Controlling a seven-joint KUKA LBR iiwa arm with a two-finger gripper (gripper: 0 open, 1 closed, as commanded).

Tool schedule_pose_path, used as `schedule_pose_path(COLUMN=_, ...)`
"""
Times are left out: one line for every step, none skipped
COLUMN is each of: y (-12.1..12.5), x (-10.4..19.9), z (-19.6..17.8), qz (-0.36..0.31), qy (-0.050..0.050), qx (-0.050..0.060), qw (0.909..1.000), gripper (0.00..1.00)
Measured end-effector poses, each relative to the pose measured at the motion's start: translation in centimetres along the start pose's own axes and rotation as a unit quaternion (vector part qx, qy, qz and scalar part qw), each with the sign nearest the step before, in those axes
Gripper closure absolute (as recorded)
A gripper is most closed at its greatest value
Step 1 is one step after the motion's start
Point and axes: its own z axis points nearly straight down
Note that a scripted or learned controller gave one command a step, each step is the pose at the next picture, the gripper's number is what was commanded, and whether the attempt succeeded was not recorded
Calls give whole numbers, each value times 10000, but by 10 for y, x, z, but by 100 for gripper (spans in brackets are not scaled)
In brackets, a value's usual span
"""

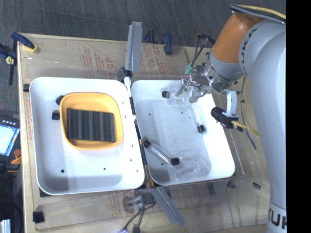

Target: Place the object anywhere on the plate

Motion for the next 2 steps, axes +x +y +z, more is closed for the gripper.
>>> schedule_pose_path(y=-40, x=44, z=10, qz=-1553, qy=-6, qx=5, qw=9879, gripper=100)
schedule_pose_path(y=-34, x=115, z=-48, qz=-2224, qy=-16, qx=-15, qw=9750, gripper=100)
